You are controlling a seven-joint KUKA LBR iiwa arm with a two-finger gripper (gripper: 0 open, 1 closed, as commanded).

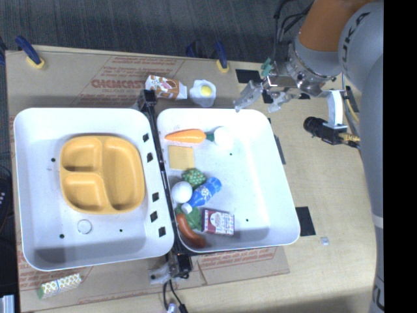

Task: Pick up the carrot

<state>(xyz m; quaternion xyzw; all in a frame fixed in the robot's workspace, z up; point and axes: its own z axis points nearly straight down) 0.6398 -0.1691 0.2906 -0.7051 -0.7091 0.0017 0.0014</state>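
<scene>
An orange carrot [186,135] with a green top lies flat near the far edge of the right bin [273,175], next to a white egg [223,137]. My gripper [257,97] hovers above the bench just beyond the right bin's far right corner, up and to the right of the carrot. Its fingers stand open and hold nothing.
The right bin also holds a yellow cheese slice [181,156], broccoli [193,177], a blue bottle [205,191], a white ball [180,192], a red carton [217,222] and a sausage [187,230]. A yellow divided plate [102,173] sits in the left bin. Small items [203,92] lie behind the bins.
</scene>
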